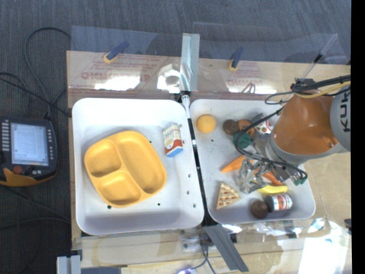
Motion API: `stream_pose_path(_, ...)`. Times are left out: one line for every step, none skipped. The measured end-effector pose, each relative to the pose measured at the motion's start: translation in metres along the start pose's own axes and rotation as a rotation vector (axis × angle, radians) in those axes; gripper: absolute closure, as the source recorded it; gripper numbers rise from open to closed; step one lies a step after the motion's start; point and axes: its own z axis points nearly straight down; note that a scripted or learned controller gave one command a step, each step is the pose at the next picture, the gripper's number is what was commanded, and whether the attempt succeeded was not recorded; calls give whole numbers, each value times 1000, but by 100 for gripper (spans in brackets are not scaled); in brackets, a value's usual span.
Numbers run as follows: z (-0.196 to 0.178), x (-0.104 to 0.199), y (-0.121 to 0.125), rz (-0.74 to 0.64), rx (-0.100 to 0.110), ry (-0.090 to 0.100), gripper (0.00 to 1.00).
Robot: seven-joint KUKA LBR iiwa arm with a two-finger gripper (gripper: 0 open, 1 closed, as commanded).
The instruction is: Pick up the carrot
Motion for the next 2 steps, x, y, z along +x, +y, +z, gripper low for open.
stream_pose_path(4,-69,-27,365,-6,13,100)
stream_pose_path(-93,-82,32,286,-10,17,100)
